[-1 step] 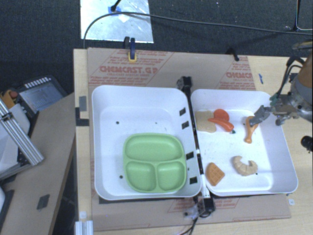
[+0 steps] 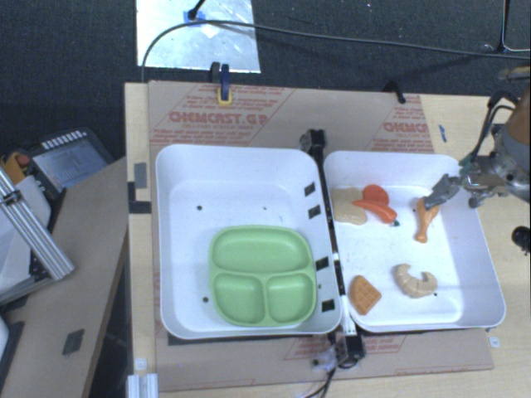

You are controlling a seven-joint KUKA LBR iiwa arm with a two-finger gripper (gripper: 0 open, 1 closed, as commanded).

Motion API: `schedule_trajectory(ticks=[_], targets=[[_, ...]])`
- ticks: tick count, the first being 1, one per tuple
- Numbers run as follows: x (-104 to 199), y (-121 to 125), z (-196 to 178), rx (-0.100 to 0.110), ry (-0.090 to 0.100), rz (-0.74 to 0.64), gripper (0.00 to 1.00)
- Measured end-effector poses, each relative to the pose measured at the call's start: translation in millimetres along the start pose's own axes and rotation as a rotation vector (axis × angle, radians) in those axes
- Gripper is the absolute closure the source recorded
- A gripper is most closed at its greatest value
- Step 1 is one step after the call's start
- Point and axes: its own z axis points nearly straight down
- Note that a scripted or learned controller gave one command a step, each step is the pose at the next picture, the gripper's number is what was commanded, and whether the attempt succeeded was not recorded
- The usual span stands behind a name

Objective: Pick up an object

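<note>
End effector (image 2: 440,191): it sits low over the upper right part of the right bin (image 2: 477,305), reaching in from the right. Whether it is open or closed cannot be told, and nothing can be seen in its grip.
Likely target: the orange drumstick-shaped toy (image 2: 426,219), just below and slightly left of the end effector, touching it or nearly so.
Long axis: the toy runs near vertical in the view, its upper end toward the end effector and its lower end leaning slightly left.
Why so placed: the toys lie loose and apart on the bin floor, which leaves room for a descent onto one.
Other toys: a red pepper (image 2: 378,206) and a cream piece (image 2: 348,207) lie well left; a beige curled piece (image 2: 415,281) and an orange cracker (image 2: 364,293) lie well below.
Left bin (image 2: 178,214): it holds a green divided plate (image 2: 261,274), far left and below.
Worktop (image 2: 137,139): it carries both bins side by side.
</note>
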Motion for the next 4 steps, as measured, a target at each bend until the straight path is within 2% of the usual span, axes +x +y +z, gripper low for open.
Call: schedule_trajectory(ticks=[1,3,4], targets=[[4.6,5.4,43.9,0.002,0.000,-0.001,0.00],[1.6,0.5,139.4,0.003,0.001,0.001,0.00],[0.9,1.7,125.9,-0.002,-0.001,0.002,1.00]])
